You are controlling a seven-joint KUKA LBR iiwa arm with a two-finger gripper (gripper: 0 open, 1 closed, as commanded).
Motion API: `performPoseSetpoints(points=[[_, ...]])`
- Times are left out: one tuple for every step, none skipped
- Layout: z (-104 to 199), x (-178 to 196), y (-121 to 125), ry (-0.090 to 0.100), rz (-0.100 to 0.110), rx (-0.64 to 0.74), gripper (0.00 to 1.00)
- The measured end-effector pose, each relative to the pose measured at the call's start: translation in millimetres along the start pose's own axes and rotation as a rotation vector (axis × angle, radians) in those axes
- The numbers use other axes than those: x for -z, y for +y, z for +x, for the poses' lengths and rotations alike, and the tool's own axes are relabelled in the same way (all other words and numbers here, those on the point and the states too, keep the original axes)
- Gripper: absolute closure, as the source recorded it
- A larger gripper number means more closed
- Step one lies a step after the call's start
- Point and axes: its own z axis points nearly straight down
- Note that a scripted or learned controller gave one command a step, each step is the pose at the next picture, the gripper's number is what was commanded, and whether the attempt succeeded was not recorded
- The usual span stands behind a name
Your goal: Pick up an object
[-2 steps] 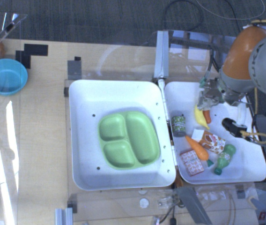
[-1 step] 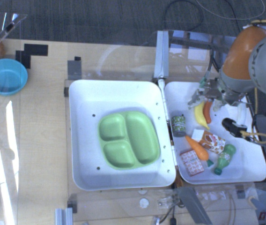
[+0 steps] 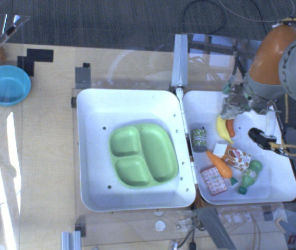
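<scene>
Gripper (image 3: 233,110) is hovering at the right bin's (image 3: 288,189) far edge, over the banana (image 3: 222,129); finger state unclear.

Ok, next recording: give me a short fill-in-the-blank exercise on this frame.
1. The green divided tray lies in the ___ bin.
2. The gripper hangs over the bin on the ___.
3. The bowl on the bench is ___ in colour.
4. The carrot lies beside a small ___ can.

Missing words: left; right; blue; green
</scene>
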Motion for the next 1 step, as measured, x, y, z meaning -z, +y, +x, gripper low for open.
performPoseSetpoints(points=[[-0.1,0.0,0.0,0.0,0.0,0.0,0.0]])
